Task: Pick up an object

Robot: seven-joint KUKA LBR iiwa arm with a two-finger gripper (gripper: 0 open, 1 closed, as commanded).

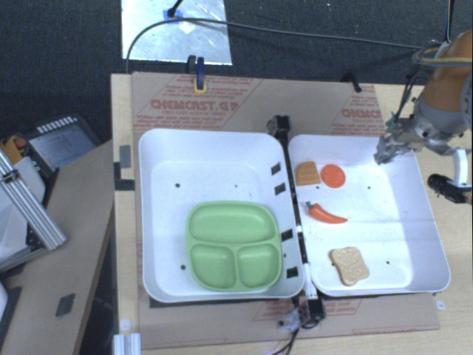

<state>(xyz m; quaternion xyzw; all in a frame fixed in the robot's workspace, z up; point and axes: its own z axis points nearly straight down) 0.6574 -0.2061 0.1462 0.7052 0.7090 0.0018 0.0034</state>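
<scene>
Currently, camera view: approach step, nothing picked yet. Gripper hovers over the far right corner of the right bin; jaws' spread cannot be told. That bin holds an orange disc, tan slice, red pepper and bread slice. Left bin holds a green divided plate. Next move, by my reading: travel leftward, then descend over one item.

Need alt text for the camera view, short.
The gripper hangs over the far right corner of the right bin, away from the items in it: a tan piece, an orange disc, an orange pepper and a bread slice. The left bin holds a green divided plate.
</scene>
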